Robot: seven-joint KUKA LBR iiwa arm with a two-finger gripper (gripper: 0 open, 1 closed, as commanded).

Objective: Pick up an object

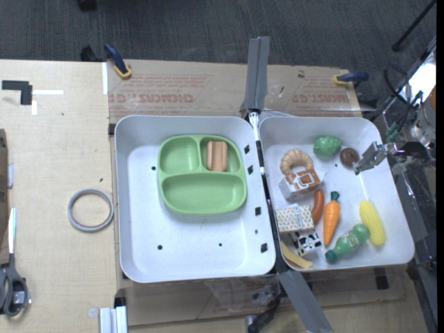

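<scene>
My gripper (370, 157) hangs over the right bin's (388, 255) far right side, just right of a brown round piece (349, 156) and a green leafy toy (327, 146). Nothing shows in its grip. Lying in this bin are a tan croissant (297, 159), a small red-and-white box (302, 181), a red sausage (318, 205), a carrot (332, 216), a yellow corn cob (372, 221), a green bottle (348, 243), a patterned box (294, 218) and a black-and-white box (306, 241).
The left bin (139, 241) holds a green divided plate (201, 193) with a tan bread piece (217, 155) in its far right compartment. A tape ring (90, 209) and scissors (12, 286) lie on the bench at left. A grey post (257, 75) stands behind the bins.
</scene>
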